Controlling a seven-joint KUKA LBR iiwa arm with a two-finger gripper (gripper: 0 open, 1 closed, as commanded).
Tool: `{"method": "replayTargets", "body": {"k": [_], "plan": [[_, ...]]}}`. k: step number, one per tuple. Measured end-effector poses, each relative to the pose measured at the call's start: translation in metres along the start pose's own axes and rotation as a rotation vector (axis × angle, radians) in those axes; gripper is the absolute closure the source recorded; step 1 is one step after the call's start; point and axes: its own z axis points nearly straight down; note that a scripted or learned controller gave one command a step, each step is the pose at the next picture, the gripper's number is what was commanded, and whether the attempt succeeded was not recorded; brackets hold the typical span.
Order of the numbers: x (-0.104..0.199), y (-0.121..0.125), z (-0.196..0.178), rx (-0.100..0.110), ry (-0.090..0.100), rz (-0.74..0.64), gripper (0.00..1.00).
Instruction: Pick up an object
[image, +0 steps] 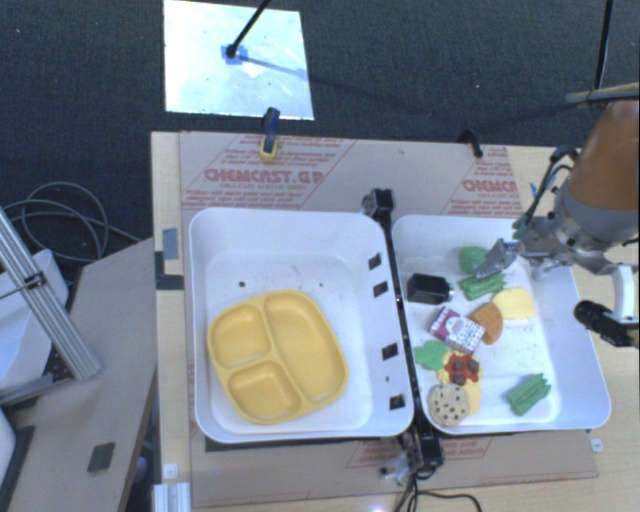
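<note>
The right bin (585, 405) holds several toy foods: a black block (427, 288), a green piece (471, 258), a green pod (481, 287), a yellow wedge (516, 303), an orange slice (488, 322), a pink and white box (456, 328), a green leaf (431, 354), a red piece (460, 368), a cookie (449, 403) and a green bean bundle (527, 393). My gripper (497, 261) reaches in from the right over the bin's upper part. It hangs just right of the green piece and above the green pod. Nothing visibly sits in it.
The left bin (300, 235) carries a yellow divided plate (275, 355). A black divider strip (393, 300) runs between the bins. The grey and orange arm (600, 190) covers the right bin's upper right corner, and a black part (602, 322) juts over its right rim.
</note>
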Motion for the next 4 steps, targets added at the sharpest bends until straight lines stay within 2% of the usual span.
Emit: {"method": "replayTargets", "body": {"k": [4], "plan": [[0.0, 0.0, 0.0, 0.0, 0.0, 0.0, 0.0]]}}
